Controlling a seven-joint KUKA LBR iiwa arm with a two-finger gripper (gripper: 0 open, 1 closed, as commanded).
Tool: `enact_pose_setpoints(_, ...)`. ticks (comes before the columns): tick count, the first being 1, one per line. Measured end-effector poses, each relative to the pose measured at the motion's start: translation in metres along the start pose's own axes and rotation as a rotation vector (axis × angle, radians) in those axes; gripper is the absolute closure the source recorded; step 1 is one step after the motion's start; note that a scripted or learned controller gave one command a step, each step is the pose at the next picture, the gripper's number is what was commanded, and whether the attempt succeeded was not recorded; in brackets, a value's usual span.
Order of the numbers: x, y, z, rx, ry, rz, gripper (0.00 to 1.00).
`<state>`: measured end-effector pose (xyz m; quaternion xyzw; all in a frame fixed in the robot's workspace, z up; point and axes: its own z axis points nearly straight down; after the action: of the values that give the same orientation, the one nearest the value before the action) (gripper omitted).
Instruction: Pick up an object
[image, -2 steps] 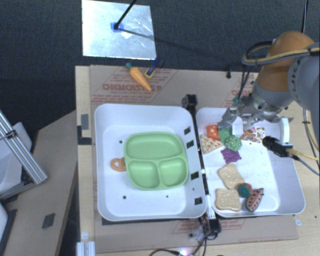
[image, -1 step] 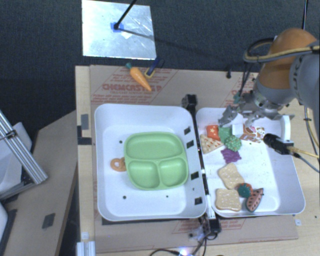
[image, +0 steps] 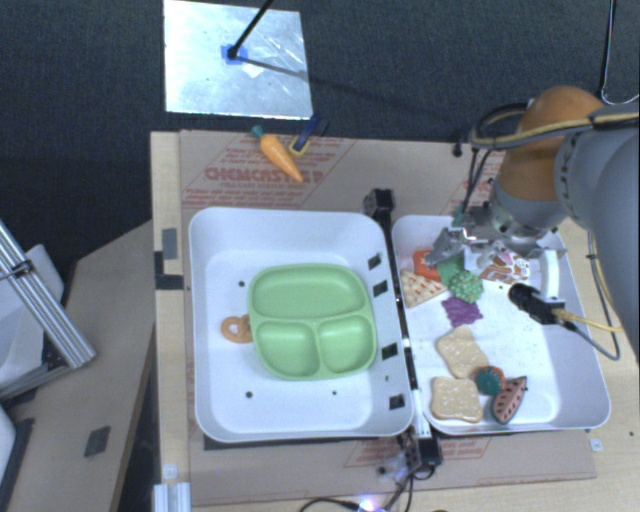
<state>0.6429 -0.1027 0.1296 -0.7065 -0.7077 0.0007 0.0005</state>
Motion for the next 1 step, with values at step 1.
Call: enact_pose_setpoints(1, -0.0001, 0.0036, 0.0290, -0.012, -0.001, 0.000, 0.00)
